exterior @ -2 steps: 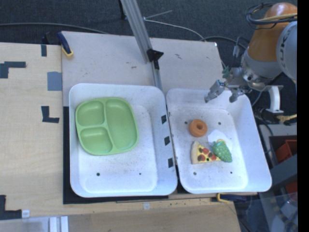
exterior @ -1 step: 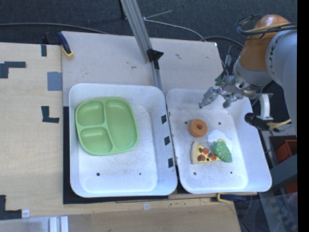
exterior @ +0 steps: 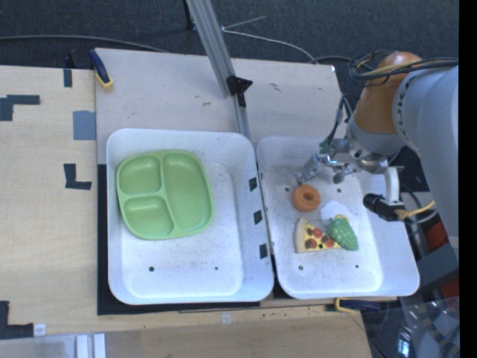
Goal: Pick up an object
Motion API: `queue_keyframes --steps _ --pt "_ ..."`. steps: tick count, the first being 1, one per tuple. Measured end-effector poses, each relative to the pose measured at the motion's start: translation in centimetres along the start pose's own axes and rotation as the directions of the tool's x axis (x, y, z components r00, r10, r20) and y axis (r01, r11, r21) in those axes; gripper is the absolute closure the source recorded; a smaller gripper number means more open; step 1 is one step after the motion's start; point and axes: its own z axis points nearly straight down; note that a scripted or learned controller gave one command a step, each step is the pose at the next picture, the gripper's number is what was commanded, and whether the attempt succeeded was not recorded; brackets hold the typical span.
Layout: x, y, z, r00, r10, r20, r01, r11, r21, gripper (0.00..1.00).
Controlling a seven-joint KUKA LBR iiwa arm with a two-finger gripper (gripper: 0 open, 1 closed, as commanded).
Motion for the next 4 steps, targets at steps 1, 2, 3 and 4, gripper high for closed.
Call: queue_keyframes --steps 1,2,3,4 --pt "0.1 0.2 -1.4 1.000 -0.002 0.000 0.002 1.000 -0.007 1.00" --pt "0.0 0.7 -7.7 1.000 0.000 0.001 0.000 1.000 -0.014 1.00" --pt "0.3 1.1 -12.1 1.000 -0.001 0.000 0.001 1.000 -0.013 1.00" --pt "0.3 1.1 -17.4 1.000 0.000 0.001 0.000 1.000 -0.014 1.00"
